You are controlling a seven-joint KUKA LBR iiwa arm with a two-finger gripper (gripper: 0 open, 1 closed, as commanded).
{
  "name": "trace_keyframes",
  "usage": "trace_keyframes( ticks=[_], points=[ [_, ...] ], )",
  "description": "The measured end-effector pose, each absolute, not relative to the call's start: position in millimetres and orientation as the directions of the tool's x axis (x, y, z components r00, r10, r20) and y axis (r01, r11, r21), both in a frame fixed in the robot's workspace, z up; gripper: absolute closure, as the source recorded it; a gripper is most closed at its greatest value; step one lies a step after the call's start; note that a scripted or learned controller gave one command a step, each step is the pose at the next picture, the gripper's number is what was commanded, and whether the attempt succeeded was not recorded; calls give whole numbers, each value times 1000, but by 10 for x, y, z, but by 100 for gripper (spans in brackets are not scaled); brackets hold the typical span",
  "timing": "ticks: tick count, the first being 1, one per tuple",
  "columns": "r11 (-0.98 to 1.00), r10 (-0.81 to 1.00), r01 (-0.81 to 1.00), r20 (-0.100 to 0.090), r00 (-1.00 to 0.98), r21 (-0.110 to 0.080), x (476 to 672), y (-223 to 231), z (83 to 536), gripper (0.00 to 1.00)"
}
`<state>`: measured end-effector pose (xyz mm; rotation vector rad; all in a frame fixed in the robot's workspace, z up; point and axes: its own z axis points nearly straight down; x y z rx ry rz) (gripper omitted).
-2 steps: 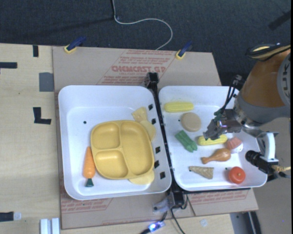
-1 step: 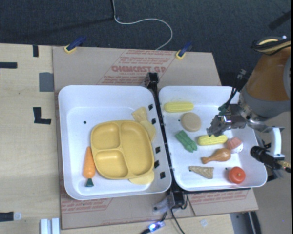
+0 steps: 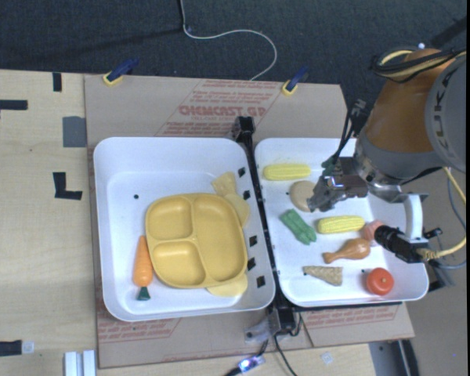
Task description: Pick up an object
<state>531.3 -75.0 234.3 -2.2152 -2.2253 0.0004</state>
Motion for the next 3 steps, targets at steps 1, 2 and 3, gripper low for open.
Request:
trace_keyframes(
  ticks=[1,2,3],
  points=[
    [6,1000,1000,1,-6,-2,5449,-336,2290,100],
    [5,1000,1000,1,-5,-1,5590,91,2296,100],
    [4,1000,1000,0,-4,-2,5611,541,2326,100]
  ],
)
